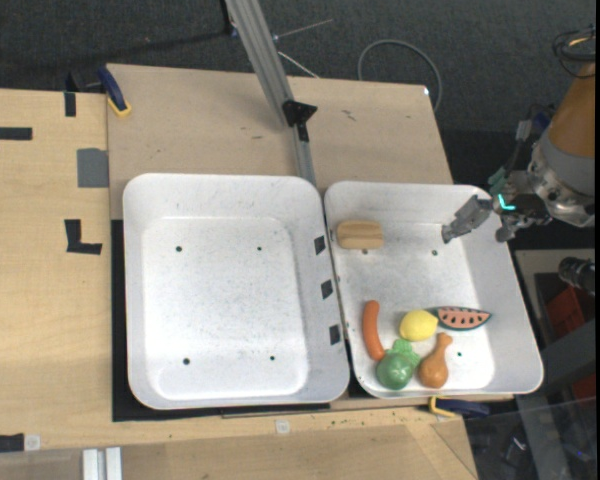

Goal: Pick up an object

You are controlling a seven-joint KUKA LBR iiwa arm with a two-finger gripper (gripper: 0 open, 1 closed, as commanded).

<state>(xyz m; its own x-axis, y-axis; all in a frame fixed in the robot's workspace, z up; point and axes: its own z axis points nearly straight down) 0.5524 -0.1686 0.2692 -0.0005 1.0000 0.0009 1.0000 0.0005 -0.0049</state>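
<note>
Gripper (pixel 485 224) poised at the right bin's (pixel 500 363) far right edge; nothing is held.
Its two fingers are seen spread apart with nothing between them; no object has been lifted yet, so the pick is judged wholly undone; the bun (pixel 360 235) lies nearest, with carrot (pixel 373 329), lemon (pixel 418 325) and melon slice (pixel 463 317) grouped at the near end.

Pale wooden bench (pixel 40 298), dark carpeted floor (pixel 100 13), slanted metal pole (pixel 260 38)
</note>
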